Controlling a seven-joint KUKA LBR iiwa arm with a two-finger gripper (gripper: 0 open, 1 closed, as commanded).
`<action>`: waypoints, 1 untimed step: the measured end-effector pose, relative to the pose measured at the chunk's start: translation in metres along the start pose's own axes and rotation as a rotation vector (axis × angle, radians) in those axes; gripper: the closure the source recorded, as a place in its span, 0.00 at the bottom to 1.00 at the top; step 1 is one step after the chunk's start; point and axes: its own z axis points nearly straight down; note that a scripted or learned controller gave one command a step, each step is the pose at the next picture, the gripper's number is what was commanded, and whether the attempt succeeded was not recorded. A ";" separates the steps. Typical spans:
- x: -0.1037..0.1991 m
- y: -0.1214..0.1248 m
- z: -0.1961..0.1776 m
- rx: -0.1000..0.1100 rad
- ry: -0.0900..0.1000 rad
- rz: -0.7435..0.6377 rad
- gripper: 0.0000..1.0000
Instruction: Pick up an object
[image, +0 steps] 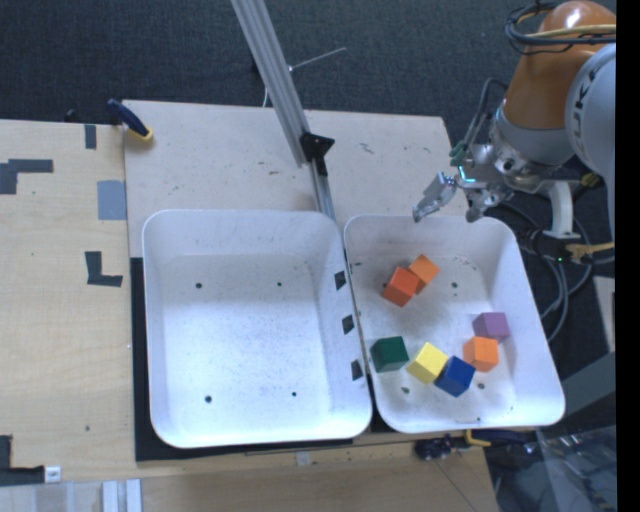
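Blue block (456, 376) sits nearest, touching yellow block (429, 361) in right bin (535, 340), w/ green, purple & three orange blocks nearby. End effector (455, 200) hangs over bin's far rim (fingers spread, nothing between them).

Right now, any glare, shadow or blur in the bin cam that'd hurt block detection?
Camera view: even, soft light, no hard glare on the right bin; blocks such as the green block cast only faint shadows and look sharp; the gripper at the far rim is slightly soft, its metal catching small highlights.
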 end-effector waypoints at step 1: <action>0.000 0.001 -0.003 -0.005 -0.001 -0.001 0.00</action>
